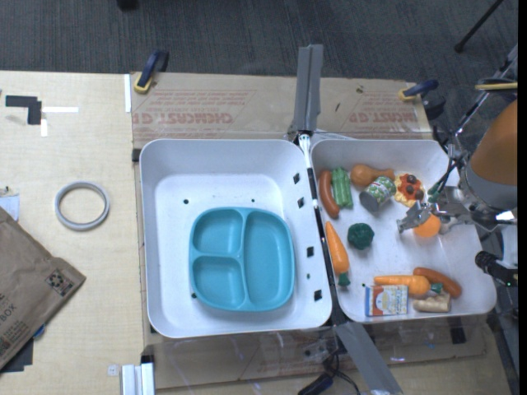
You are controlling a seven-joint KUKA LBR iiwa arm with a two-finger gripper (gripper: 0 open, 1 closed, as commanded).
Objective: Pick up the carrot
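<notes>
Camera view: arm [494,159] reaches in from right over right bin [469,303]; end effector [417,219] low beside an orange fruit [428,226], finger state cannot tell. Carrot [336,250] lies along bin's left wall, untouched.

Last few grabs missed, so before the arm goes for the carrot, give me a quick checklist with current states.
1. Carrot in view, along the right bin's left wall: ok.
2. Claw positioned over the carrot: not ok; it sits further right, by a round orange fruit.
3. Claw free of any load: cannot tell.
4. Space around the carrot: not ok; the wall is on one side, the broccoli close on the other.
5. Lookalikes ruled out: not ok; a second carrot-like piece lies near the front, above a small box.
</notes>
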